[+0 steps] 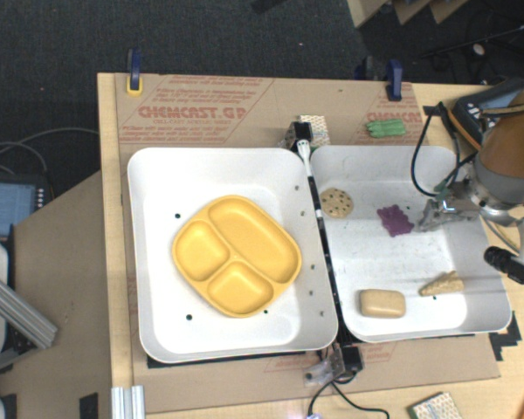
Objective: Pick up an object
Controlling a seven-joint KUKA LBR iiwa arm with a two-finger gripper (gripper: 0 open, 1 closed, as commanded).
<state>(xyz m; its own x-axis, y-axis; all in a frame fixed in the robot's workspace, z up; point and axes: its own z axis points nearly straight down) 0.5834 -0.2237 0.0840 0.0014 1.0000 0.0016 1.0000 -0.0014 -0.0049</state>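
The right bin [472, 321] holds a round speckled cookie [336, 202], a small purple piece [395, 220], a tan rounded block [382, 303] and a light brown wedge [442, 284]. My gripper [437, 209] reaches in from the right edge and hangs low over the bin's upper right part, just right of the purple piece. The orange band [513, 149] of the arm sits above it at the frame's right. Nothing shows in the gripper's grasp.
The left bin [153, 190] bears a yellow three-compartment plate [235, 255]. A green object [385, 128] lies on the cardboard behind the right bin. Black cables [419, 160] loop over the right bin's far rim. Clamps stand at the bench's back edge.
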